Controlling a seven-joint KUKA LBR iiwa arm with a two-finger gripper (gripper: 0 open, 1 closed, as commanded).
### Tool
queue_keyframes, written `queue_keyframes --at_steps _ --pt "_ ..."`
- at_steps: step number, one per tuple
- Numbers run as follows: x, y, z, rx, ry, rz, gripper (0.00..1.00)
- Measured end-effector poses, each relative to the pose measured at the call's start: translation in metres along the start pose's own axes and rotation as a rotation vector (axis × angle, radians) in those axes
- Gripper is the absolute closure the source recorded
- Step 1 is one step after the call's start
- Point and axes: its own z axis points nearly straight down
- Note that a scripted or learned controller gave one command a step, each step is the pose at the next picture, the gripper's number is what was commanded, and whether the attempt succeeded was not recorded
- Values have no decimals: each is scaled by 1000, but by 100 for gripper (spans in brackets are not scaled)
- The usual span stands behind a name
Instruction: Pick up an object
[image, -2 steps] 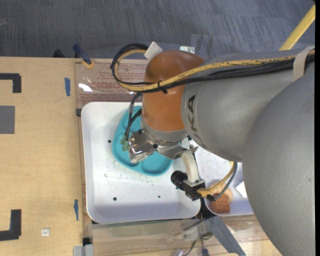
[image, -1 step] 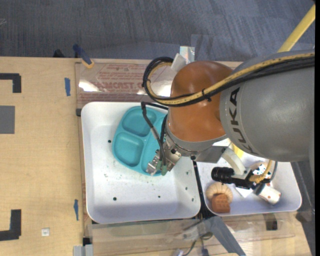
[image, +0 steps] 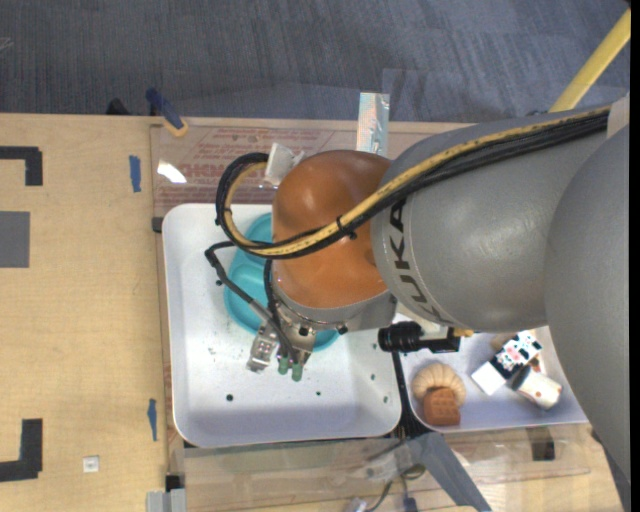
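Hovering my claw (image: 291, 368) beside teal bowl (image: 243, 292); finger state indeterminate; risk: closing on bare bin (image: 200, 400) floor.

Bowl (image: 243, 290) in left bin (image: 190, 400); toys (image: 518, 368) in right bin (image: 570, 412).

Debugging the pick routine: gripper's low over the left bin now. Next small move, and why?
Probably a short shift toward the turquoise object, then descend. The gripper hangs over the left bin's bare white floor, with nothing visible between its tips, while the turquoise piece lies just up-left, mostly hidden under the orange wrist. Closing here would likely grab nothing.
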Motion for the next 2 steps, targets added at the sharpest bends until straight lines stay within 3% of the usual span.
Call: queue_keyframes --at_steps 1,2 --pt "-11 16 112 -13 -6 407 100" --pt "-36 -4 -14 -6 -3 929 100"
